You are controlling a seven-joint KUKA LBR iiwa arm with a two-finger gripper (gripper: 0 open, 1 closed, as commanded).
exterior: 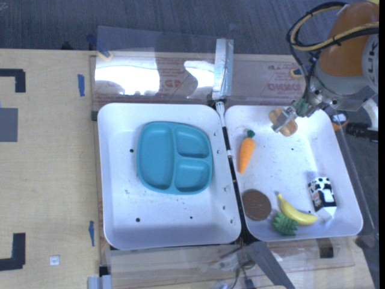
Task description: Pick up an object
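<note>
Hovering over right white bin (346, 179), two-finger gripper (287, 120) carried nothing I could see; finger state unclear. Judged approach step. Nearest target, orange plastic carrot (246, 152), lay lower-left; next move needed descent.

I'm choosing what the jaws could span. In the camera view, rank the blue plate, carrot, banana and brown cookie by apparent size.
Largest to smallest:
1. blue plate, by far
2. banana and carrot, too alike in length to rank
3. brown cookie, shorter across but rounder
</note>
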